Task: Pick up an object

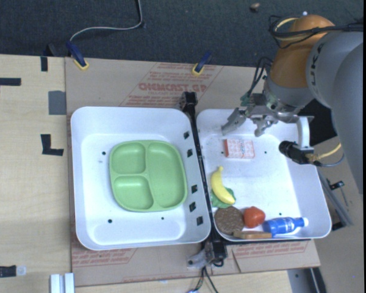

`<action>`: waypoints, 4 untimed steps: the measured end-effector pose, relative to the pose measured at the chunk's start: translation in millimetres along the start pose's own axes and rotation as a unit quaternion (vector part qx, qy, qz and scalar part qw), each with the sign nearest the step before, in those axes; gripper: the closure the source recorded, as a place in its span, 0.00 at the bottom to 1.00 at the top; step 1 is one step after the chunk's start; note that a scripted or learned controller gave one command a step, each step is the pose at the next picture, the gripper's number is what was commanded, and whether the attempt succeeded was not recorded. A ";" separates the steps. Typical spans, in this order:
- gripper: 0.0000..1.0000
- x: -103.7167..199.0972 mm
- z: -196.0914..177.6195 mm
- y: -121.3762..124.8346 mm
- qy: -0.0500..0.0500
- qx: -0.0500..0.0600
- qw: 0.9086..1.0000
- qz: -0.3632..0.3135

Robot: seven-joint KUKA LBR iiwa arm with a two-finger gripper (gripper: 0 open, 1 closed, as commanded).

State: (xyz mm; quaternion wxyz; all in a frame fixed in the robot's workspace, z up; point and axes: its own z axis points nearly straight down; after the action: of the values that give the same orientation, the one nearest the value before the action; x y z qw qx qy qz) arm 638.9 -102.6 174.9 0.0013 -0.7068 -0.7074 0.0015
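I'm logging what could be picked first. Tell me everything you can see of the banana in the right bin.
The banana is a small yellow curved piece with a smooth, plastic-looking sheen, probably toy food. It lies flat on the floor of the right bin, close to the wall it shares with the left bin, its narrow tip pointing toward the back. Something green shows at its lower end. It sits just above the round brown item, apparently apart from it. The gripper hangs well away, near the bin's back edge.

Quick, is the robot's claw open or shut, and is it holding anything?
Gripper: open, holding nothing, above the right bin near the red and white packet.
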 end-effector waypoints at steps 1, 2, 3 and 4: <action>0.00 2.7 39.5 4.7 0.000 -0.001 1.000 0.000; 0.00 -7.6 89.0 30.7 -0.001 -0.004 1.000 -0.001; 0.00 -10.8 88.5 -1.3 -0.001 -0.003 1.000 -0.001; 0.00 -4.7 88.5 -12.0 -0.001 -0.004 1.000 0.000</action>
State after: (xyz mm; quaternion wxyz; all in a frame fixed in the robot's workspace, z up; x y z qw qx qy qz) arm 626.6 -107.3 86.5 -0.0029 -0.7069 -0.7073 -0.0006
